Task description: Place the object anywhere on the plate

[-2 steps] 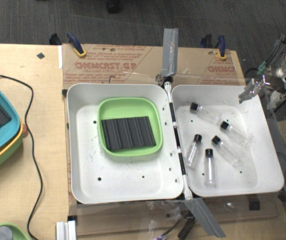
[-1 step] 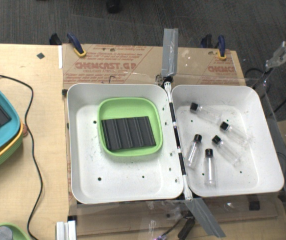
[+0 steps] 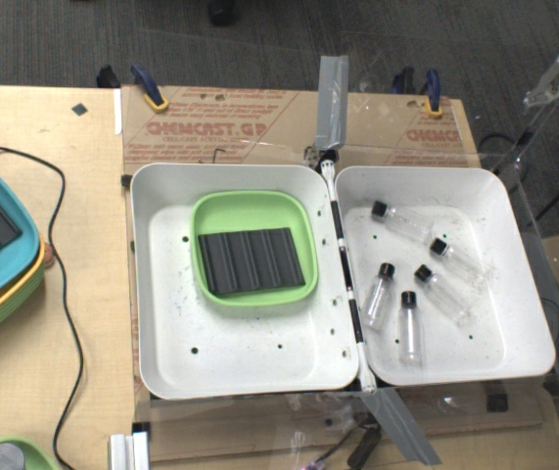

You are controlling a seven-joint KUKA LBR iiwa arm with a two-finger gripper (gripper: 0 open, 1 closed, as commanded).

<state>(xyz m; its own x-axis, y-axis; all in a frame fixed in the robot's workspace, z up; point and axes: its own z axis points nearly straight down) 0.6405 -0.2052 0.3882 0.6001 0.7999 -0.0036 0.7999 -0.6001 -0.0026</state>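
Camera view: looks down at a slant on two shallow white bins set side by side on a bench.
Left bin (image 3: 162,292): holds a green square plate (image 3: 256,211) with a dark ribbed insert (image 3: 251,260) lying on it.
Right bin (image 3: 514,262): holds five clear vials with black caps, lying scattered and apart from the plate.
Vials: one near the upper left (image 3: 396,218), one to the right of centre (image 3: 458,258), one low on the left (image 3: 380,292), one in the middle (image 3: 441,292), one at the bottom (image 3: 410,326).
Task object: the vials all lie in the right bin; none is on the plate.
Gripper: cannot tell its state; no fingers can be made out.
Backing: brown cardboard sheet (image 3: 230,125) under the bins, fixed by blue and yellow clamps (image 3: 149,86).
Bench left: teal and yellow stacked trays (image 3: 0,253), black cable (image 3: 64,292).
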